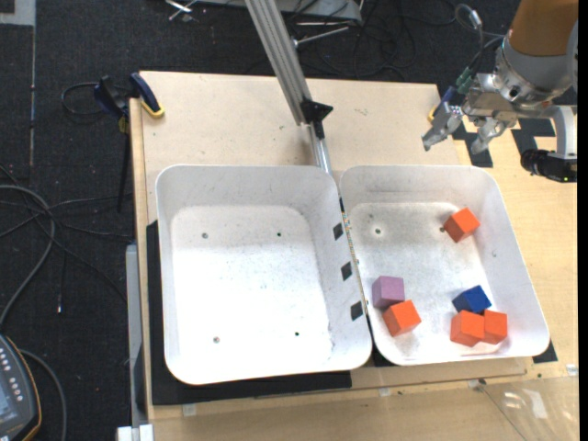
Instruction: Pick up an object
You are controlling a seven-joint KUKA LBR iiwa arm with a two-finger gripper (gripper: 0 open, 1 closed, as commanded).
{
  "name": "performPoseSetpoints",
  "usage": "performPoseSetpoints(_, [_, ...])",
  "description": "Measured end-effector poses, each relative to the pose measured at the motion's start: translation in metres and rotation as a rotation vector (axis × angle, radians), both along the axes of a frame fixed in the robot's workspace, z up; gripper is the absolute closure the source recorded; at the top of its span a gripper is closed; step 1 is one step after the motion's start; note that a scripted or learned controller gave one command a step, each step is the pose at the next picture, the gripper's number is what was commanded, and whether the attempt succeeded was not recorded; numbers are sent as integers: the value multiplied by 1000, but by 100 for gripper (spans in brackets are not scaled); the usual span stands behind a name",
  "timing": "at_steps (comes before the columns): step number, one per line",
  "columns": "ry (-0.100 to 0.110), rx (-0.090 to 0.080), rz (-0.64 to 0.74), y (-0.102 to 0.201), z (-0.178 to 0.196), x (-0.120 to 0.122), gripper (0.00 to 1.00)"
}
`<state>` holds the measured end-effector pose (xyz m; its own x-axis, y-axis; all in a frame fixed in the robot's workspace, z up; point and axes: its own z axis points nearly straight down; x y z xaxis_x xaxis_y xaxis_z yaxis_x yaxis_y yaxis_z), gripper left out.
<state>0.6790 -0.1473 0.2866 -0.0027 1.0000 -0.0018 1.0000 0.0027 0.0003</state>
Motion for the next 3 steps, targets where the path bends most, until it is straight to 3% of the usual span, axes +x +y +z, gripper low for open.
performPoseSetpoints(1, [9,1,-9,-77,-119,-55,0])
performPoseSetpoints(2, [3,4,1,-28,-192,-88,0])
performPoseSetpoints(3, [3,4,0,-77,-189,-2,0])
